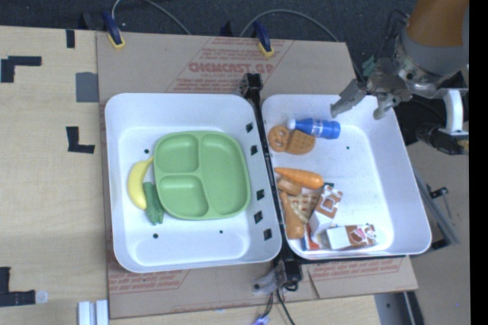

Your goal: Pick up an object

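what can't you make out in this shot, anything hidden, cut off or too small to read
- Arm: its upper part is cut off by the top right corner of the camera view.
- Cucumber: partly tucked under the green plate.
- Small packets: print too small to read.
- Pile near the carrot: pieces overlap, so they are hard to separate.
- Gripper: nothing between its open fingers.

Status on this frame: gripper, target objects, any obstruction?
Gripper open, holding nothing, above right bin's far edge. Blue bottle just below, untouched. Nothing blocking it; cookie alongside.
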`<state>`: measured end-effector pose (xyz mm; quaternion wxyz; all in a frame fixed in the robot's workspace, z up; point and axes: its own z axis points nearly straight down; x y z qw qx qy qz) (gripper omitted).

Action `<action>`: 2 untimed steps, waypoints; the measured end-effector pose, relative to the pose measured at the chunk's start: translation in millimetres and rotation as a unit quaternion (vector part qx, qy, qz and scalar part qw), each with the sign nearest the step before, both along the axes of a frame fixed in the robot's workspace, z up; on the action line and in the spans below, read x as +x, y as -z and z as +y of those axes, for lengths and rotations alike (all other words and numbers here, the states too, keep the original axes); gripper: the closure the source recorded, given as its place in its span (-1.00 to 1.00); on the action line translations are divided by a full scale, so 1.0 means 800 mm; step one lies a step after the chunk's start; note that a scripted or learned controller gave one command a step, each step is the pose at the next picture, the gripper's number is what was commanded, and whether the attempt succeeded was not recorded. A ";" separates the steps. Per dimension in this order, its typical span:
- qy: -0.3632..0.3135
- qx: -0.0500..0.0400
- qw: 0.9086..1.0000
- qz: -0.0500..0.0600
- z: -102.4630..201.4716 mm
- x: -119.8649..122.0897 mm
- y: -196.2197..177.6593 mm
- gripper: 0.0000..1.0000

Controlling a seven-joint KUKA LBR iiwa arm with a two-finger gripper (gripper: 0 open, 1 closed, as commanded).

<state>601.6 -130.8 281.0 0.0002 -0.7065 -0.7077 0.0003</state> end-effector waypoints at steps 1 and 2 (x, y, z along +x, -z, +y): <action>0.000 0.000 1.000 0.001 0.030 0.071 0.111 -1.00; -0.001 -0.004 1.000 -0.011 0.031 0.089 0.215 -1.00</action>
